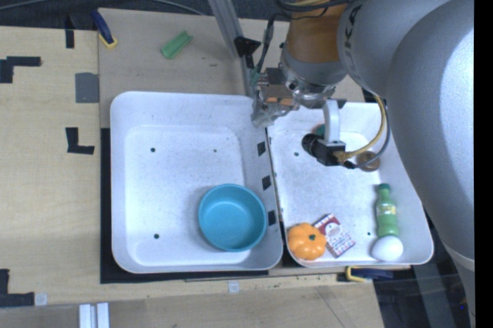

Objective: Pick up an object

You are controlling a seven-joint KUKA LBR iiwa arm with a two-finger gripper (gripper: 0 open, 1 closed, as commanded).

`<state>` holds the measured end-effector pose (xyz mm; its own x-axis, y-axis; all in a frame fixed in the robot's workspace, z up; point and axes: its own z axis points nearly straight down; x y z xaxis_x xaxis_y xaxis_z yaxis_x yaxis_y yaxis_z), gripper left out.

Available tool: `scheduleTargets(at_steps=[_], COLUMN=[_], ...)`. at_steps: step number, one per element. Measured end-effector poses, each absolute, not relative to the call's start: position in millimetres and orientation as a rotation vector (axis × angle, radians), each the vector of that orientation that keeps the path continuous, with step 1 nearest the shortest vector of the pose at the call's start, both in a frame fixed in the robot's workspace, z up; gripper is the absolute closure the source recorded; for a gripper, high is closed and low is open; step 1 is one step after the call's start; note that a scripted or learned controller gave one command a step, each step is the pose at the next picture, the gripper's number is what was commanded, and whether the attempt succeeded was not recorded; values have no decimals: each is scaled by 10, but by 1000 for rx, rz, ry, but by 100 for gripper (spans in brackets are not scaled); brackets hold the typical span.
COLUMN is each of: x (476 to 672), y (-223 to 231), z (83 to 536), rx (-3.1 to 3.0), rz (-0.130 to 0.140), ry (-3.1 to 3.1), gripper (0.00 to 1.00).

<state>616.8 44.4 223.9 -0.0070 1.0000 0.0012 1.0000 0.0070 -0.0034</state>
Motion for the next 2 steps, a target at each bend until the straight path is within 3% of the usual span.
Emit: scheduleTargets(at_steps=[1,2], x=[6230,6247], y=[970,944], z=[2170,2223], rx=[-2213,-2218], rz=[1,2], ry=[-2228,-2223], gripper=[100,100])
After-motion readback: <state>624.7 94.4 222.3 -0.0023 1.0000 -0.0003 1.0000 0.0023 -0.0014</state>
